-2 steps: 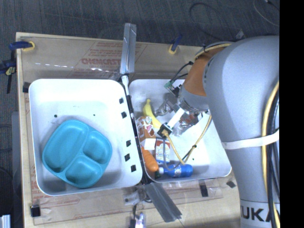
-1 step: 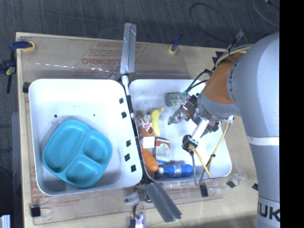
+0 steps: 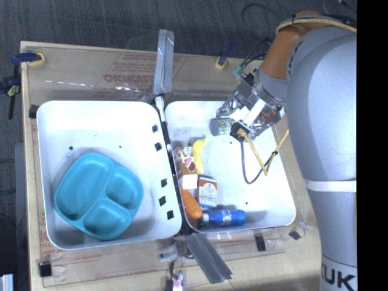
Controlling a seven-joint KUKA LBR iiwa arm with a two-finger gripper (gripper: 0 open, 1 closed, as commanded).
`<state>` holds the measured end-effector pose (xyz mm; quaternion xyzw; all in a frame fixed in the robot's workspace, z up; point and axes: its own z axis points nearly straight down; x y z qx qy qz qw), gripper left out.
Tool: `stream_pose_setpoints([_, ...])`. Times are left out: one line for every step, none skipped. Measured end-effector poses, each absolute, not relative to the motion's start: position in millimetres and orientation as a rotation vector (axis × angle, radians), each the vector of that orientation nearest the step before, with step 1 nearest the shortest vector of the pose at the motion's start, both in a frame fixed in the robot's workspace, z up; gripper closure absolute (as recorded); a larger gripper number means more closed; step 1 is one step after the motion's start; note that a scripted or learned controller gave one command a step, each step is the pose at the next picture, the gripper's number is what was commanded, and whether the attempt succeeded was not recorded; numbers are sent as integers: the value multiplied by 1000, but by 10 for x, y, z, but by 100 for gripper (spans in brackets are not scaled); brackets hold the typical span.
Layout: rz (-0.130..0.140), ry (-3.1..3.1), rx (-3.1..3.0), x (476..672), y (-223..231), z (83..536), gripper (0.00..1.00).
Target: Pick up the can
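A small silvery can with a green label point(image 3: 220, 126) is in the upper part of the right bin point(image 3: 276, 193), at the tip of my gripper point(image 3: 230, 123). The gripper reaches in from the upper right, tilted down to the left, with its fingers shut on the can. The can looks raised a little off the bin floor. The wrist and its orange band rise behind it to the right.
Along the right bin's left side lie a banana point(image 3: 198, 150), a snack packet point(image 3: 183, 160), a red and white carton point(image 3: 207, 192), an orange carrot point(image 3: 191, 206) and a blue bottle point(image 3: 226, 217). A blue sectioned plate point(image 3: 97, 194) lies in the left bin point(image 3: 91, 123). A yellow cable point(image 3: 262, 160) hangs below the wrist.
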<state>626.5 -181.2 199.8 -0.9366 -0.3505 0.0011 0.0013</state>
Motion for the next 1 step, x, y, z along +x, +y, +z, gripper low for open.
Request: stream_pose_setpoints([3, -1117, -2933, 6164, -1802, 2812, 0])
